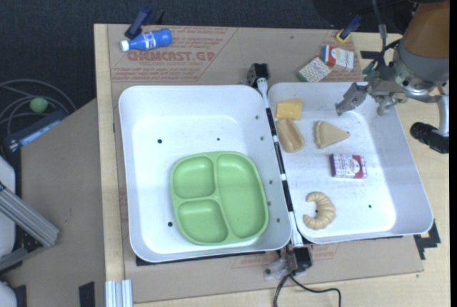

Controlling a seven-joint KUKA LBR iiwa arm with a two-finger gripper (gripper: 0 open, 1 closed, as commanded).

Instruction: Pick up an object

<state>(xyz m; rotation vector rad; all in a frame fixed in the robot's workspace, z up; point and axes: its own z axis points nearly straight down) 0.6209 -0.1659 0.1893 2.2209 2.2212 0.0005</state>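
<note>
Food pieces lie scattered in the right bin (407, 177): a yellow cheese block (289, 110) at its upper left corner, a tan bread roll (289, 134) just below it along the left wall, a pale wedge of bread (330, 134) near the middle, a small red and white packet (348, 166) below the wedge, and a croissant (320, 210) toward the front edge. All of them rest apart from one another on the bin floor, except that the cheese and the roll sit very close.

Over the upper right part of this bin hangs the gripper (365, 99), reaching in from the right on the grey arm (428, 34). Its jaws stand apart, with nothing between them, above the bare floor to the right of the wedge.

In the left bin (143, 120) lies a green divided plate (218, 196) with three compartments, toward the front right.

On the counter (207, 56) behind the bins sit a white bottle with a blue cap (146, 41) at the far left and two small cartons (327, 63) near the right bin's back edge. A black clip (258, 73) sits where the two bins meet at the back.
</note>
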